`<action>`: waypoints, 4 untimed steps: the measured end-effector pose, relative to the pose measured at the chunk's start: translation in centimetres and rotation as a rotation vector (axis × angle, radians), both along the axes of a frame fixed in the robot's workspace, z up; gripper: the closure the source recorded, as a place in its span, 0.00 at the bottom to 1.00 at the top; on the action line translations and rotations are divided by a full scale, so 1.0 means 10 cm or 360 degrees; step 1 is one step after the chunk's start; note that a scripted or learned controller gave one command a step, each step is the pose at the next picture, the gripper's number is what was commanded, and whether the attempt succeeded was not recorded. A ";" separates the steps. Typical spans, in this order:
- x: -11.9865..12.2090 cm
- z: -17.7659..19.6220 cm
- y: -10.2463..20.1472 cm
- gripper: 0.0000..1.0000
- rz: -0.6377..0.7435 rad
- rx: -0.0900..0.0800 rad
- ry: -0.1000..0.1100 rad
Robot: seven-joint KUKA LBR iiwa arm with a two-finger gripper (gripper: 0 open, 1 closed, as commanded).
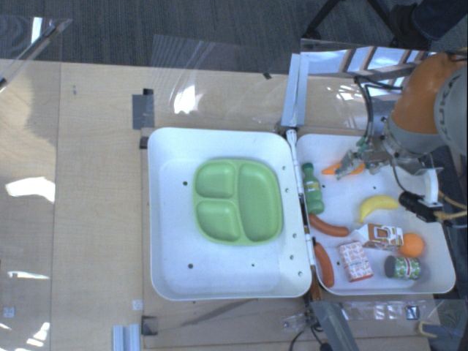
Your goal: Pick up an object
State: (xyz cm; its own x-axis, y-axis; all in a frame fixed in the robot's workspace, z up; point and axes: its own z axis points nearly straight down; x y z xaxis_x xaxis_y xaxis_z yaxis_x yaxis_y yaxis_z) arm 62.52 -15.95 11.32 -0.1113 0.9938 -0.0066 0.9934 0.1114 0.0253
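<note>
My gripper [363, 157] hangs low over the back of the right bin [441, 287], reaching in from the right. Its tip sits right at the right end of an orange carrot [342, 170] that lies near the bin's back wall. I cannot make out whether the carrot is gripped or merely touched. In front of it lie a yellow banana [378, 206], a green bottle [312, 187] along the left wall, and a red sausage [329, 227].
At the right bin's front are a second sausage [324, 264], a red-and-white box [355, 261], a juice carton [382, 234], an orange [412, 245] and a green can [403, 268]. The left bin [158, 218] holds a green divided plate [239, 199].
</note>
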 end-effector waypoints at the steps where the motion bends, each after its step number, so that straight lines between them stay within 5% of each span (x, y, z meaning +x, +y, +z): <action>1: 0.43 -0.18 0.32 0.00 0.0031 -0.0021 0.0049; 3: -0.49 -0.24 0.57 0.00 0.0103 -0.0002 0.0021; 4: -0.45 -0.12 0.58 1.00 0.0106 -0.0005 0.0005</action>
State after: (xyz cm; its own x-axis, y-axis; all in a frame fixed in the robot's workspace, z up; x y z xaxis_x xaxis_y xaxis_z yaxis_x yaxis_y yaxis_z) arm 57.98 -10.20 10.12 -0.1771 0.9841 -0.0095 0.9839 0.1773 0.0215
